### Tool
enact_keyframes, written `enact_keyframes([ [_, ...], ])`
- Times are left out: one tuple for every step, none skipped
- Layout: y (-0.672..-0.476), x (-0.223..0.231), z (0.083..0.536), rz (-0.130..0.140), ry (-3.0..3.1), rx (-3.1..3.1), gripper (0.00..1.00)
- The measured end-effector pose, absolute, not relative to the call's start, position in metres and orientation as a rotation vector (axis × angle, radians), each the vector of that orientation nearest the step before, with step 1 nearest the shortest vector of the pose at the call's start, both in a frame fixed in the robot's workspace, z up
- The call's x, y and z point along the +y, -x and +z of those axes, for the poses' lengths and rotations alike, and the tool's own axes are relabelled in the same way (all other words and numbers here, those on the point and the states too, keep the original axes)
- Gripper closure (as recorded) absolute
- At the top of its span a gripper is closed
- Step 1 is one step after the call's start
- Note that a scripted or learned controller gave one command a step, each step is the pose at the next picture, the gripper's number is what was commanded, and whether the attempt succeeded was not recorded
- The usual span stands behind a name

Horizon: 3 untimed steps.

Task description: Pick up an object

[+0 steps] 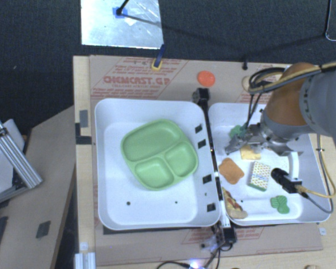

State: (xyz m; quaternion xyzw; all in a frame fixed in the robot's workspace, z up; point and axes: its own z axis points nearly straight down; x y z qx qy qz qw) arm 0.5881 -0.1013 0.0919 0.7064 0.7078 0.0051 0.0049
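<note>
My gripper [242, 144] hangs low over the upper left part of the right bin [308, 214], at the end of the grey arm with the orange band [288, 102]. It sits right over a pale yellow piece [250, 153] and beside a small dark green item [236, 131]. Just below lie an orange-brown flat piece [231, 171] and a block with a blue-yellow pattern [260, 176]. A green toy [279, 204] rests near the front wall. A brown and yellow food toy [234, 205] lies at the front left corner.
The left bin [109, 206] holds a green divided plate [159, 153]. A black divider [207, 144] runs between the bins. A black part with a yellow cable [284, 180] hangs off the arm over the right bin. An orange disc [206, 79] lies behind the bins.
</note>
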Motion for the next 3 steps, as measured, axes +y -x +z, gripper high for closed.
enact_keyframes([
  [-0.589, -0.101, 0.102, 0.019, -2.209, 2.215, 1.0],
  [-0.598, -0.101, 0.163, 0.006, -2.213, 2.223, 1.0],
  [-0.596, -0.093, 0.211, 0.006, -2.212, 2.224, 1.0],
])
